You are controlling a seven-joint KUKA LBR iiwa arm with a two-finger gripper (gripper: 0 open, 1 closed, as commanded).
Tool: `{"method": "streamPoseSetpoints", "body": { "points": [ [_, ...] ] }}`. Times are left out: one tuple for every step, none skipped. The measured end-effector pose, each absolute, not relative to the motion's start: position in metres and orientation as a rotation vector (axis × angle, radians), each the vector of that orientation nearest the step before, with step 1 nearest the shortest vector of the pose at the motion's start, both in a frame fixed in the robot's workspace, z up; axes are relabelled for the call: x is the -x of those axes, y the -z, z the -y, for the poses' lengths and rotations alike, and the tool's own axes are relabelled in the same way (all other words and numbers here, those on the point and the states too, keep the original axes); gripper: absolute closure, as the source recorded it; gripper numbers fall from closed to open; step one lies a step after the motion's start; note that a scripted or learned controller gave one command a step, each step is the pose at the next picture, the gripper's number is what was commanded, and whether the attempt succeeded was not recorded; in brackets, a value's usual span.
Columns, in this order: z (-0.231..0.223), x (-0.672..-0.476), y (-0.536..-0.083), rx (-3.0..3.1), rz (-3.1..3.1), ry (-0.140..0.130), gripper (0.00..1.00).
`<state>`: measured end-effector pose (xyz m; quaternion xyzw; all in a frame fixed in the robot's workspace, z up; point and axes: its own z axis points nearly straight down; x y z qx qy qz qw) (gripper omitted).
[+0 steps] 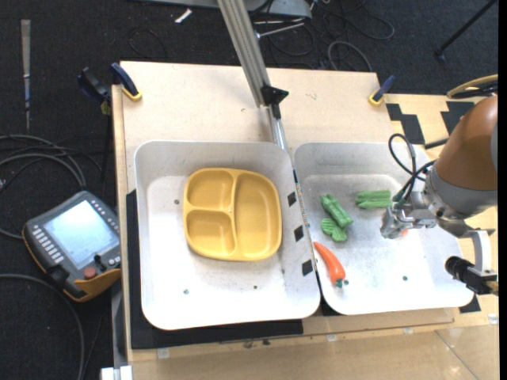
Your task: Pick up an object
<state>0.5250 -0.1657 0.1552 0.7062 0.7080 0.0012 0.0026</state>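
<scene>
1. The left bin (158, 291) holds a yellow divided plate (234, 214), lying flat near the bin's middle. Nothing there looks disturbed, and the arm is well apart from it.

2. In the right bin (412, 287), three candidate objects lie loose on the floor: a green toy (336, 216) nearest the shared wall, an orange carrot-shaped piece (330, 263) just below it, and a second green piece (374, 199) further right, toward the arm.

3. The gripper (394, 224) sits low over the right bin, just beside and below the second green piece. Whether it touches that piece I cannot tell.

4. The claw's state is not readable at this angle, so I cannot tell if it is spread or closed. No object shows between its tips.

5. Progress, as a judgement: the pick is not yet done. All three objects rest on the bin floor. What is left is to close on one, most likely the nearby green piece, and lift it clear.
</scene>
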Motion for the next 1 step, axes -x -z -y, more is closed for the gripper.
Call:
{"method": "streamPoseSetpoints", "body": {
  "points": [
    [0.1659, -0.5268, -0.2084, -2.213, -2.221, -0.004, 1.00]
  ]
}}
